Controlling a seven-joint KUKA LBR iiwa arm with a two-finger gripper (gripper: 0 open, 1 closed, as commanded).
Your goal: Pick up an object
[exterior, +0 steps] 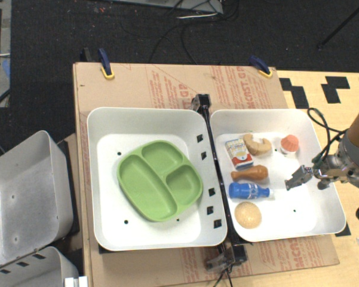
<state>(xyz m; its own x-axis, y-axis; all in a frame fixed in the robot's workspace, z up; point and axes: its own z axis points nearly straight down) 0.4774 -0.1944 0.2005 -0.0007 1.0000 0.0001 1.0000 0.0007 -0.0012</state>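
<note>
Bench surface: brown board [167,88] on a dark floor, bearing two shallow white bins side by side; two clamps at its far edge.

Nearest item, right bin [322,220]: a round tan bun-like toy [248,214] near the front wall.

Next back: a blue bottle [248,191] lying on its side, cap pointing toward the arm.

Level with it, to the right: the gripper [309,177], reaching in over the right bin's bare floor. One dark finger points toward the bottle, well apart from it. Nothing lies between the fingers. Whether they stand apart or together cannot be told from this angle.

Further back: a brown drumstick-shaped toy [251,173]; a small carton [239,152] with a red and blue label; a pale ring-shaped pastry toy [258,144]; a small orange-and-white round piece [290,143] toward the far right.

Left bin [101,160]: one green divided plate [160,179], three compartments.

Status, as judged: no object is lifted; all rest on the bin floor. Choice, approach, closing and lifting all remain. Bottle and drumstick look the closest candidates.
</note>
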